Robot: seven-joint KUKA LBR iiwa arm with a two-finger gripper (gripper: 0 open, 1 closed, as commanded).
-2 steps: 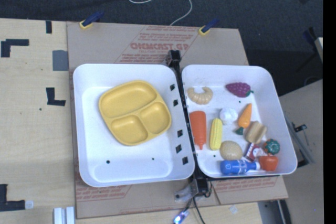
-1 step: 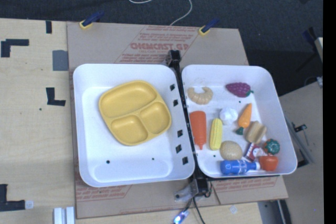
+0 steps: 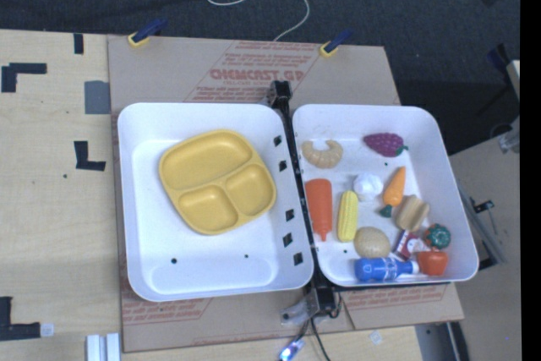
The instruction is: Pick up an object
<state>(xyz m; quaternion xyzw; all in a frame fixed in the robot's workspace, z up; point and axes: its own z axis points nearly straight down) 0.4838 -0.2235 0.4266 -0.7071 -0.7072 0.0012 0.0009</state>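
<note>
- Step in hand: no object is lifted yet; every item lies in a bin. The gripper's state cannot be told from this view.
- Recommended approach, as a judgement: choose an item with free space on both sides. The orange carrot-shaped piece lies near the divider, just beside the corn cob but apart from it, and looks the easiest target. The purple grape cluster also sits well apart from its neighbours.
- Caution: the lower right corner is crowded; a descent there risks pinching two items or striking the bin wall.
- Left bin: holds one yellow sectioned plate, lying flat.
- Right bin: holds the toy foods, including a croissant, a potato-like piece, a blue bottle lying on its side and a red item touching it.
- Both bins rest on cardboard on the tabletop.
</note>
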